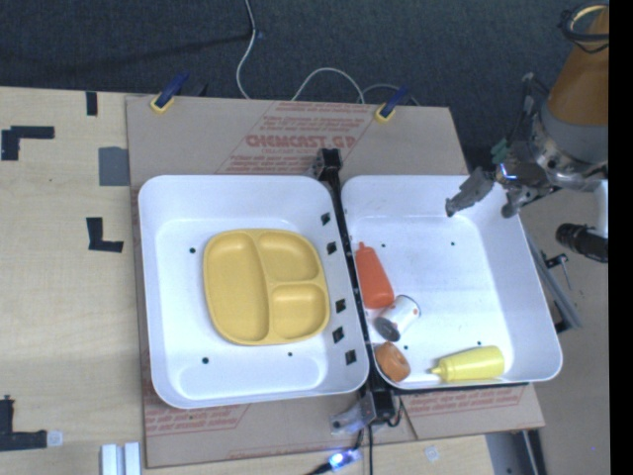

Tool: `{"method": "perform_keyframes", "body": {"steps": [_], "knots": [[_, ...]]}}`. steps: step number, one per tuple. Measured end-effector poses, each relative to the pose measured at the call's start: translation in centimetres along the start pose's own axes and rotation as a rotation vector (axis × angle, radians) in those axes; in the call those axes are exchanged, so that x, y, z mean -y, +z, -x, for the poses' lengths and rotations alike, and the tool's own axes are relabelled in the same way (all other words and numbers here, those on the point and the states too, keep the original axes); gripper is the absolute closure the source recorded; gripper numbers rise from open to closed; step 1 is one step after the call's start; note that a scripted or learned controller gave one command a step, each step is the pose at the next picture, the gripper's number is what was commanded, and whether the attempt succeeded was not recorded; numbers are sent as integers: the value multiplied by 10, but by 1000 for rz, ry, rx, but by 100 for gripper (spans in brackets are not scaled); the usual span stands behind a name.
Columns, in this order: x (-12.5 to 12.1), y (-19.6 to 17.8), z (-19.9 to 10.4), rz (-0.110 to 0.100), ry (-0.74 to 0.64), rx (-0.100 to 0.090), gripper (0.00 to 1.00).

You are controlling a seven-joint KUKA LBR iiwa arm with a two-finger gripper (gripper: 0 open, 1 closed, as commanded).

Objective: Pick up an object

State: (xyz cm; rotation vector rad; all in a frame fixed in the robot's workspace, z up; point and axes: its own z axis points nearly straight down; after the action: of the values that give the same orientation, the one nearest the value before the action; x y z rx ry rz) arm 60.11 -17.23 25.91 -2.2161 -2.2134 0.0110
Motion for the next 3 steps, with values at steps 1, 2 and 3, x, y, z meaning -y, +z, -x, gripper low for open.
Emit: {"method": "perform_keyframes", "body": {"steps": [1, 2, 3], "knots": [[-2, -6, 0, 10, -3, 2, 0], [-2, 59, 1, 4, -2, 1, 0], [-1, 104, -5, 5, -3, 1, 0]]}}
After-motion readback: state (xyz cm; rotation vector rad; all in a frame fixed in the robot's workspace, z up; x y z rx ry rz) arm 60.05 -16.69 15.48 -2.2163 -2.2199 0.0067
